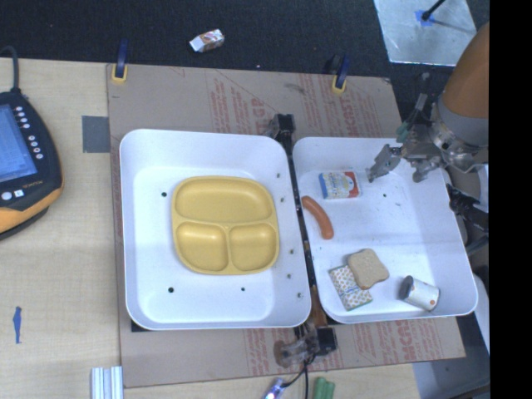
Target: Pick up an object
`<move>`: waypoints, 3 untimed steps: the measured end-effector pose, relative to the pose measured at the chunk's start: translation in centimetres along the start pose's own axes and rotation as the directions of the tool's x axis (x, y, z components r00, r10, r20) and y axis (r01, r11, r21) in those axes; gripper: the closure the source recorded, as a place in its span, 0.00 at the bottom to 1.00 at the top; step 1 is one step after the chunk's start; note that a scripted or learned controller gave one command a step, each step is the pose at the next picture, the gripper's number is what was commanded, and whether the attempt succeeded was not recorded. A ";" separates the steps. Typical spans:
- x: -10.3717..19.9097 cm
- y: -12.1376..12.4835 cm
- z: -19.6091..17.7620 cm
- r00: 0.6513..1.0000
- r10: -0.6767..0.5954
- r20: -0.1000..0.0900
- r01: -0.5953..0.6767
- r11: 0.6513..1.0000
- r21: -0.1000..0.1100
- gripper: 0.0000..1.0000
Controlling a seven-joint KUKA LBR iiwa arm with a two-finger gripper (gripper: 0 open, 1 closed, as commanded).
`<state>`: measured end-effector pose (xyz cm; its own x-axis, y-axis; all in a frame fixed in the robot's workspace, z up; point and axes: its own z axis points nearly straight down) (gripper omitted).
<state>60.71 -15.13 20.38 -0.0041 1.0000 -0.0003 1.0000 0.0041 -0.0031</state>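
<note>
My gripper [397,171] hangs over the far right part of the right bin [432,223], open, with nothing between its fingers. Just left of it lies a small white carton with blue and red print [338,184]. A reddish sausage [317,217] lies by the bin's left wall. Toward the front sit a tan bread slice [367,268] leaning on a patterned packet [347,289], and a small white can on its side [419,293]. The left bin [145,223] holds a yellow divided plate [224,224].
An orange-edged teach pendant [21,165] lies on the bench at far left. Blue clamps [120,61] [339,71] pin the cardboard at the back. A crumpled wrapper [207,40] lies on the dark floor beyond.
</note>
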 end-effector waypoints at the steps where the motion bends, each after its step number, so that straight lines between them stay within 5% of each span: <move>1: 1.3 5.3 10.7 1.000 0.000 0.003 0.000 1.000 -0.012 0.00; 2: 1.4 5.3 9.6 1.000 -0.002 0.001 0.002 1.000 -0.012 1.00; 3: 1.4 5.3 9.6 1.000 -0.003 0.001 0.003 1.000 -0.012 0.00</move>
<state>65.99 -13.75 10.77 -0.0067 1.0000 -0.0014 0.9999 0.0067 0.0085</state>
